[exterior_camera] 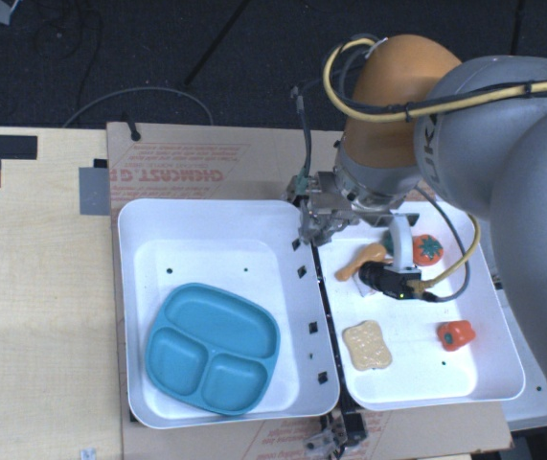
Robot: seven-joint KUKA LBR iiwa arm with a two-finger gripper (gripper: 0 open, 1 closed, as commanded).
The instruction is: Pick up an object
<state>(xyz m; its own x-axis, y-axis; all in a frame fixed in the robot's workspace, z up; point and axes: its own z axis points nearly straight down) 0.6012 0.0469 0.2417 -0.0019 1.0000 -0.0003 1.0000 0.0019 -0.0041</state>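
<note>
Gripper [316,224] sits over the far end of the divider [317,300]; grip state can't be told; nearest target, orange piece [362,261], lies just right of the divider; likely risk: descent strikes the divider rim, or clips the piece and skids it away.

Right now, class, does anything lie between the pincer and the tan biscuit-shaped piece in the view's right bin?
Nothing visible does. The pincer hangs by the divide between the bins, and bare floor of the right bin runs from it to the tan piece. The orange piece lies just off that line, toward the tomato.
</note>
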